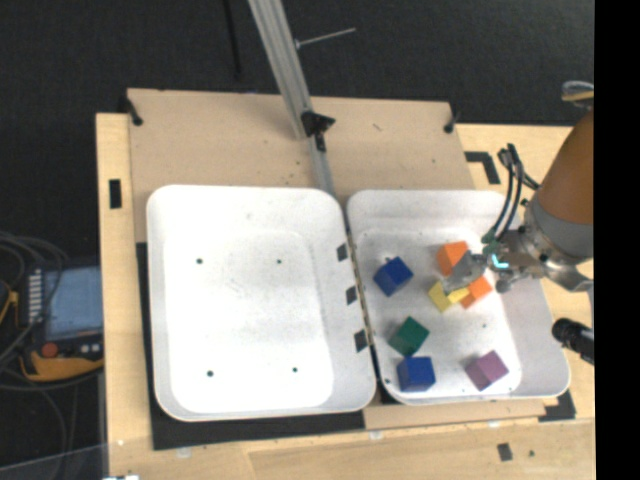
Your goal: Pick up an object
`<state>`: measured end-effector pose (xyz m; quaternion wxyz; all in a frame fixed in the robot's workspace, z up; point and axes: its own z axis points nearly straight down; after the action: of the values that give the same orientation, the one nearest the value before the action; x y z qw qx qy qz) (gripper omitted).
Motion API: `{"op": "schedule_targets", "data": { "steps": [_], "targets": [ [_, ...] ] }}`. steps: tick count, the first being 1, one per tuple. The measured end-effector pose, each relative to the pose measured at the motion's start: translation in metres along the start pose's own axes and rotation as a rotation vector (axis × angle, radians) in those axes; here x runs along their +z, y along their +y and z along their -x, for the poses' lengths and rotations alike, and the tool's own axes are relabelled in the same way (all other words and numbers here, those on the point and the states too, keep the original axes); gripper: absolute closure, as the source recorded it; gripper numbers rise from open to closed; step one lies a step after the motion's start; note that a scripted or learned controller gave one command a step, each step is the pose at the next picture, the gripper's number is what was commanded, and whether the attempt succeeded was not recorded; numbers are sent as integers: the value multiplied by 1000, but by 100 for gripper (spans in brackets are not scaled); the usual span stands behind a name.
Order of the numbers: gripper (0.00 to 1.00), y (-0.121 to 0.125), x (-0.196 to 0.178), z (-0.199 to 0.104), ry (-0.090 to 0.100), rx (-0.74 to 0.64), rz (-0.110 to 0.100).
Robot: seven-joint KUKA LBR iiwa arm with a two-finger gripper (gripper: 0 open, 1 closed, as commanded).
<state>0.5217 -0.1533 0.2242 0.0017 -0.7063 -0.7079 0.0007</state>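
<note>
**Claw down among blocks in right bin**

Now, going left to right: the worktop carries two shallow white bins side by side. The left bin sits at approx 9 o'clock from the view's centre. The right bin sits at approx 3 o'clock and holds all the blocks.

Inside the right bin, the blue cube lies toward the left wall, upper part. At 6 o'clock from it is the green cube, and just below that, close to touching, a second blue cube near the bin's front edge. At approx 3 o'clock from the first blue cube is the yellow block, w/ an orange cube at 12 o'clock from it and a second orange cube just beside it at 3 o'clock. The purple cube lies at 5 o'clock from the yellow block, well apart from that cluster.

The claw is low over the orange/yellow cluster, arm coming in from 3 o'clock. Too small and blurred to read its state; can't tell whether any block is held.
</note>
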Motion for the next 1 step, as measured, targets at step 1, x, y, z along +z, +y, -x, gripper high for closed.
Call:
{"op": "schedule_targets", "data": {
  "steps": [1],
  "targets": [
    [0,1,-2,0,-1,1,5]
  ]
}}
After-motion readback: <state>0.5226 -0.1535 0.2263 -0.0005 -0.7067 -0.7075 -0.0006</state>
